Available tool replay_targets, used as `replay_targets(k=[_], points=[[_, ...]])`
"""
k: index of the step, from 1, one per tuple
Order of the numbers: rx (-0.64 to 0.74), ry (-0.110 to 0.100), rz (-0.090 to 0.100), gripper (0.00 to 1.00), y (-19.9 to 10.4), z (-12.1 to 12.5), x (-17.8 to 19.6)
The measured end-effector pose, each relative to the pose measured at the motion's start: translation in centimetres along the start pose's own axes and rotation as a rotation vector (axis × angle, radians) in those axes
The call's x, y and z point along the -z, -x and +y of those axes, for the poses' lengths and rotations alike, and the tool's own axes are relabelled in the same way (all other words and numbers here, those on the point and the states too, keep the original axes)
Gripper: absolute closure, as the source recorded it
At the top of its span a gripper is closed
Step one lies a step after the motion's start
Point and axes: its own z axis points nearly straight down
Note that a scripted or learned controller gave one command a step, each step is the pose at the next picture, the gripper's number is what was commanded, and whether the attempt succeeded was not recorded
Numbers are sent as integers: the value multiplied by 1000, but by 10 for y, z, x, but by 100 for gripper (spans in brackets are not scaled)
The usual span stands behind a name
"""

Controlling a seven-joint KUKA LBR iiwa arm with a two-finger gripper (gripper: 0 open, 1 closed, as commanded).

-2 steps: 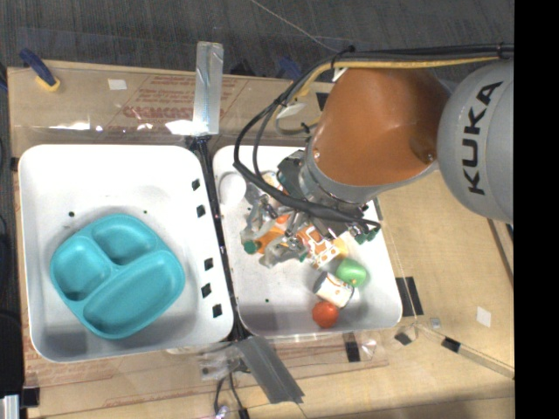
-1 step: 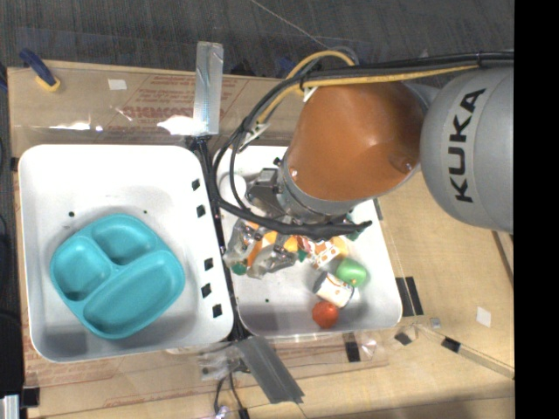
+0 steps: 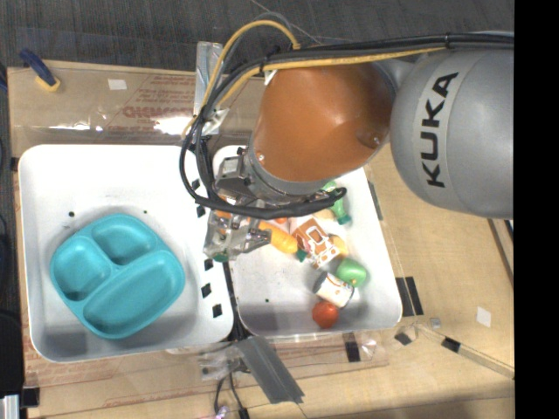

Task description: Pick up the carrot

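Arm (image 3: 349, 120): reaching in from the right, orange band hanging over the right bin (image 3: 262, 312), wrist pointing down
Gripper (image 3: 229, 239): sitting low at the right bin's left wall, by the divider w/ the left bin (image 3: 35, 234); open/shut state – can't tell
Carrot (image 3: 281, 236): lying in the right bin just right of the gripper, not btwn the fingers
Clutter: toys crowding the carrot's right – green piece (image 3: 352, 271), red ball (image 3: 325, 314)
Room: bare floor lying toward the right bin's front-left; teal tray (image 3: 115, 275) sitting in the left bin
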Motion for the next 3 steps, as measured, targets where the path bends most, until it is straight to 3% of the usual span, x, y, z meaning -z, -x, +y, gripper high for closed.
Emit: replay_targets(k=[1,2,3], points=[[-102,-3,1,100,-24,-54,80],[248,8,1,100,-39,-145,24],[395,9,1,100,-86,-187,-27]])
